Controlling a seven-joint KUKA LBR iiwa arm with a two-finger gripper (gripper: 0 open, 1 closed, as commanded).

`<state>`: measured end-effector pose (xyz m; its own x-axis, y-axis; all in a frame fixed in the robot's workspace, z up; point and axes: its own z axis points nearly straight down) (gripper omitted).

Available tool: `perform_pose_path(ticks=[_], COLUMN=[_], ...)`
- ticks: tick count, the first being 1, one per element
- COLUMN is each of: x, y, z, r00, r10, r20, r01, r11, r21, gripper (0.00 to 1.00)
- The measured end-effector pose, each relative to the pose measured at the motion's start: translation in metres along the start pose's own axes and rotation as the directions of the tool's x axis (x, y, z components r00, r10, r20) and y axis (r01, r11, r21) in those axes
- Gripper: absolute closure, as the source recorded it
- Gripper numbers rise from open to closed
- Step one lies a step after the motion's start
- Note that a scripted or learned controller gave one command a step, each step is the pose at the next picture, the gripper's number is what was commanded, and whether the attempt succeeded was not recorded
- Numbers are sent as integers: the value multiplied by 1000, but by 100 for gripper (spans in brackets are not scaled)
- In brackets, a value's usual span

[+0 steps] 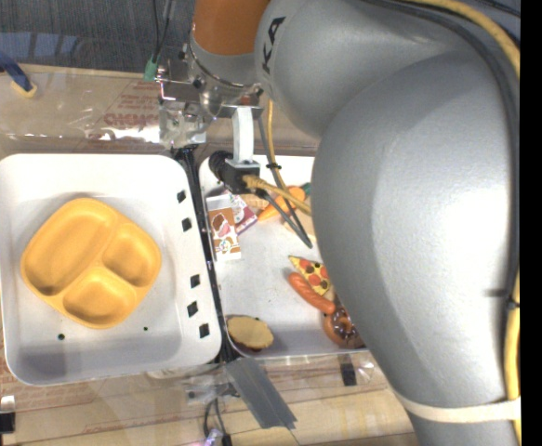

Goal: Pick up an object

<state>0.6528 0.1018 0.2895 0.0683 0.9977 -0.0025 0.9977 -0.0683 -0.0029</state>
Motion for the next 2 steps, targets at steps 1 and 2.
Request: perform_pose_path(ticks=[1,2], x=[3,5], y=[0,-1], z=[-9,-18], r00=[1000,1000], r10=[-11,-22], r20=[2,4], r01=[11,22], r11=[1000,1000], r21=[3,5], gripper=[100,100])
